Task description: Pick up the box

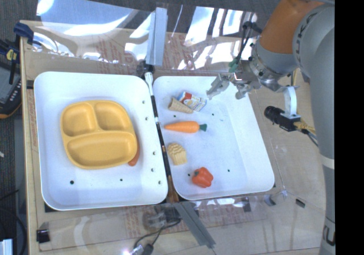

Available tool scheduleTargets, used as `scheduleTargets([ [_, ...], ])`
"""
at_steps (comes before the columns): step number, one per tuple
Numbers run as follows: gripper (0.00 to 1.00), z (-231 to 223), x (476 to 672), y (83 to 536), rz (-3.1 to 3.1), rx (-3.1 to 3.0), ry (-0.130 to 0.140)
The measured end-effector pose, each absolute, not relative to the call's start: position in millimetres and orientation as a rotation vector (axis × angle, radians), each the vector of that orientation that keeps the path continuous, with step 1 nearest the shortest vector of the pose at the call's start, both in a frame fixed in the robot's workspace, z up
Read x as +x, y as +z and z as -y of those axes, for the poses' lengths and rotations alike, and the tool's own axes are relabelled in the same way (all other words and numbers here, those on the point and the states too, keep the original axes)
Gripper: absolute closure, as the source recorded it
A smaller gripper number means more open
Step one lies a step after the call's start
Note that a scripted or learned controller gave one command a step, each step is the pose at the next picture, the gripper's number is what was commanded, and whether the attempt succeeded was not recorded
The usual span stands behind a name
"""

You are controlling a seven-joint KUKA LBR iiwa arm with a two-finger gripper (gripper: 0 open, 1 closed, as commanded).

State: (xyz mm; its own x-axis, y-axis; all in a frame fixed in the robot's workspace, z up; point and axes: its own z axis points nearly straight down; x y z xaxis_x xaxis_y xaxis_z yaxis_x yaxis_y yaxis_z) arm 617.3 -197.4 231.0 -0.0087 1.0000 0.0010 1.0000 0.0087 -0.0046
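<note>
The arm (301, 26) reaches over the right bin (250, 151); its gripper (228, 90) hangs with fingers apart, holding nothing. The box (192, 101), seemingly a small carton, lies just left, above the carrot (182, 127).

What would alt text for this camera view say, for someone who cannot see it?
A grey robot arm's gripper hovers open over the right bin, beside a small box; an ice cream cone, carrot, waffle piece and red pepper lie nearby. The left bin holds a yellow divided plate.
</note>
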Motion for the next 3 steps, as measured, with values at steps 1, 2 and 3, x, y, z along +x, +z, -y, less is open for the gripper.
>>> scheduleTargets([
  [1, 0.0, 191, 655.5, 117, 2.31, -2.129, -0.002],
  [2, 0.0, 158, 661.5, 103, 2.298, -2.159, -0.007],
  [3, 1.0, 157, 661.5, 113, 2.3, -2.151, -0.006],
])
